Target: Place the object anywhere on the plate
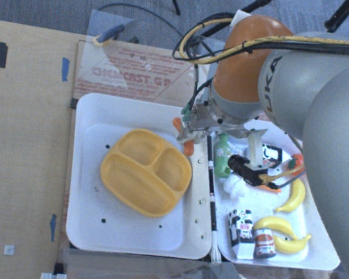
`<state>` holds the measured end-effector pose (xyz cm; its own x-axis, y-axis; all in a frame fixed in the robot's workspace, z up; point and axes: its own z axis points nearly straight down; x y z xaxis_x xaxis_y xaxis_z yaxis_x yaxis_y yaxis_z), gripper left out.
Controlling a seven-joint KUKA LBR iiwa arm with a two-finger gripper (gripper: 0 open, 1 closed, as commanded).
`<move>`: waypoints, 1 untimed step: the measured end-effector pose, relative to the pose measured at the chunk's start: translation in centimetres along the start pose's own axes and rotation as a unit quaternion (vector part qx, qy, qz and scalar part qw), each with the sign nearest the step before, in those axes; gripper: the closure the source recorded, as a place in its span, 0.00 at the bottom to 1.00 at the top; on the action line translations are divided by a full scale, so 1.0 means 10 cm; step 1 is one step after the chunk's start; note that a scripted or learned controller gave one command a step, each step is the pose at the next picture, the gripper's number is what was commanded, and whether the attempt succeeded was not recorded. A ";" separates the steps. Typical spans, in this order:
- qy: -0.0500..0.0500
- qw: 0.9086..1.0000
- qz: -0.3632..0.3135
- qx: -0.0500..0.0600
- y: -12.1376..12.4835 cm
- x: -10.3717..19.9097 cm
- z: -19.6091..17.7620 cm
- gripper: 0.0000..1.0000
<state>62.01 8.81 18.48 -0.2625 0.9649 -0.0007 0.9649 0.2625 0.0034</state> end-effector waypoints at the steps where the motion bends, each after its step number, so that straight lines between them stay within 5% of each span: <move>1: 0.000 1.000 0.000 0.000 0.00 0.00 0.00 0.00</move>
<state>62.01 8.81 18.50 -0.2632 0.9647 -0.0010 0.9647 0.2632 0.0035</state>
